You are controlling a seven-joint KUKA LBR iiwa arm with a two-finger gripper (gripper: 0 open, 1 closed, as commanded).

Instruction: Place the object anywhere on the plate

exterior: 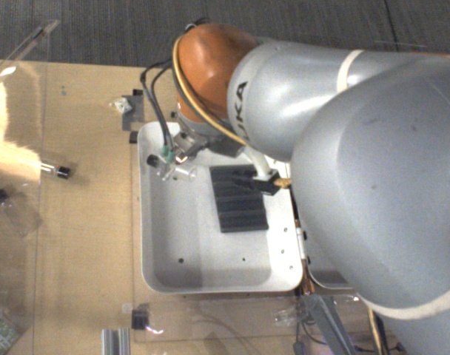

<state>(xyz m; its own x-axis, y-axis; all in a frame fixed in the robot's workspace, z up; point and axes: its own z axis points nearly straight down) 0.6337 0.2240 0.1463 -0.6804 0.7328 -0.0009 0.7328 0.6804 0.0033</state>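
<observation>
The big grey arm (343, 139) has "KUKA" in black letters on its side. A flat, dark, ribbed rectangle plate (238, 198) lies in the shallow white bin (210, 272), long side running up and down. The gripper (173, 161) sits at the bin's top left corner; its opening cannot be told.
</observation>
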